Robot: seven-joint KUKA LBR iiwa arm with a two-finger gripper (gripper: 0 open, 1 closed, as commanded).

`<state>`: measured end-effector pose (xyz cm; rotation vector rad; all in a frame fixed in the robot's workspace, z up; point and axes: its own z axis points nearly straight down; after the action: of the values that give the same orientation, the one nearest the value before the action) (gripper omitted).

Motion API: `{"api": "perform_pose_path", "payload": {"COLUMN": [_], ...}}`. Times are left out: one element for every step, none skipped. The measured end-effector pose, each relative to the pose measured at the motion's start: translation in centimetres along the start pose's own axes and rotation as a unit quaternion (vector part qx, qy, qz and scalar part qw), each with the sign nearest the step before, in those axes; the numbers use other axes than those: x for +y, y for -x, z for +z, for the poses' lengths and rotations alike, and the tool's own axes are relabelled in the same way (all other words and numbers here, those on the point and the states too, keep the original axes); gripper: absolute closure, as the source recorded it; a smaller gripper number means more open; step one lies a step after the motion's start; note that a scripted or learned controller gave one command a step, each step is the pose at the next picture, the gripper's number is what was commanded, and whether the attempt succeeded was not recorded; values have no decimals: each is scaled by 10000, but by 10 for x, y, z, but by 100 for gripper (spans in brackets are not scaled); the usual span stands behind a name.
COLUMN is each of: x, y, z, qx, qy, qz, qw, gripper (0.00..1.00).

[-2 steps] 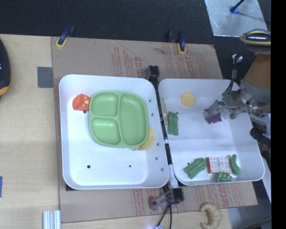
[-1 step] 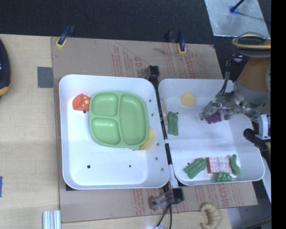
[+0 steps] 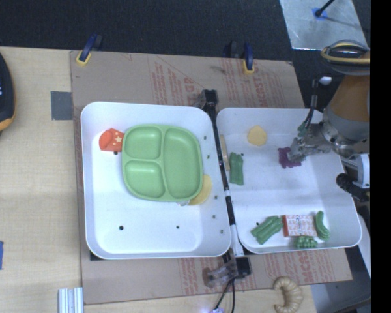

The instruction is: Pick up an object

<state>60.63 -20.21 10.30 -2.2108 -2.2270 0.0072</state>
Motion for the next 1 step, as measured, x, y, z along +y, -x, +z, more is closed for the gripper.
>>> {"api": "perform_pose_path", "payload": {"x": [-75], "y": [10], "z": [-10], "qx": [9], "qy": [-17], "qz": [29], "qw": [10000], "gripper": [100]}}
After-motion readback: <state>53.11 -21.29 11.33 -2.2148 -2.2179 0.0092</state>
